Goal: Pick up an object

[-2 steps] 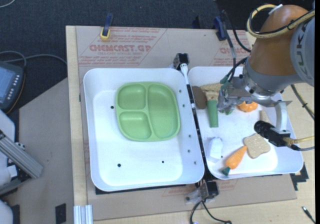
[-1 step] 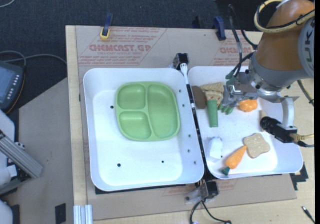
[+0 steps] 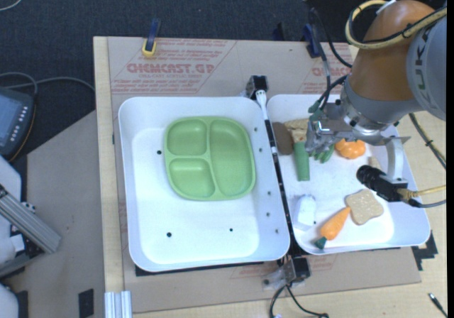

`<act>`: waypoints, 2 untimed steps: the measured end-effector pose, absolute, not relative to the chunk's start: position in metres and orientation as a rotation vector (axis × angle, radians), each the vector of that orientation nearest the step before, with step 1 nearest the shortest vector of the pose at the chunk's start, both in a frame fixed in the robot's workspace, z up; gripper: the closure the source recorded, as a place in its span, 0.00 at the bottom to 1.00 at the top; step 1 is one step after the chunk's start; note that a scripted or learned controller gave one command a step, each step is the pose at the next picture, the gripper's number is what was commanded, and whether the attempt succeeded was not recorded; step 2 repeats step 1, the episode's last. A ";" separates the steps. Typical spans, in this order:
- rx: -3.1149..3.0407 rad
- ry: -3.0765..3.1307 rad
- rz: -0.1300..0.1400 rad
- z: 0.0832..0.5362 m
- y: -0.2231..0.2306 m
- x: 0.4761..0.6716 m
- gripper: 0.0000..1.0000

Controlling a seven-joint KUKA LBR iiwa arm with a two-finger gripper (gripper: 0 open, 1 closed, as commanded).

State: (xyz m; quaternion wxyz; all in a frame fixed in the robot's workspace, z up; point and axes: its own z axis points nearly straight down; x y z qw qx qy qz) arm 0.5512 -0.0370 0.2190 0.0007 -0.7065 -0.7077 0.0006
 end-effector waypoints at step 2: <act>-2.222 -2.224 -0.003 0.225 -0.035 0.551 1.00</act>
